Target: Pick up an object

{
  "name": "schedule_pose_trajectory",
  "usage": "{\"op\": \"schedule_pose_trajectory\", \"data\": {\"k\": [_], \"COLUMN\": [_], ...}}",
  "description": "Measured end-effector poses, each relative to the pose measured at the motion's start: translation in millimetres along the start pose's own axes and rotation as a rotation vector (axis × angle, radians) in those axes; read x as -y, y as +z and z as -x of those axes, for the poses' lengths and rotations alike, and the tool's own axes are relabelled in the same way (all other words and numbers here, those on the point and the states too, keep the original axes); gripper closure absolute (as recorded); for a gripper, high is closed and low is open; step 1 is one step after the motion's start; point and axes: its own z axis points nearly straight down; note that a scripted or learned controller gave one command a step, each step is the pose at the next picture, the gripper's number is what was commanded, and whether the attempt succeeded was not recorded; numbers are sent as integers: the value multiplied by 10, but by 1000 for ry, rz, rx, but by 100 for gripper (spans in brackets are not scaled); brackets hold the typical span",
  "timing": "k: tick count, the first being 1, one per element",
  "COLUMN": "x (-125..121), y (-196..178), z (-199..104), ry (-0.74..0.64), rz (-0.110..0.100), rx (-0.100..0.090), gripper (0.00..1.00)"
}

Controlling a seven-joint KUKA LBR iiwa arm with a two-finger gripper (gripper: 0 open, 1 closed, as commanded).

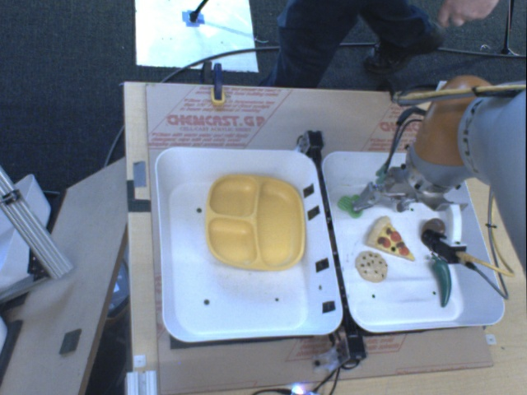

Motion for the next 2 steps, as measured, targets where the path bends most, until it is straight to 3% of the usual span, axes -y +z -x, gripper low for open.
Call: {"op": "schedule_pose_trajectory", "data": {"k": [1, 2], "x": [-24, -49], "y": [-143, -583], "z": [-5, -28], "ry": [-1, -4], "rz": [7, 1], "rx": [-1, 0], "gripper": [100, 100]}}
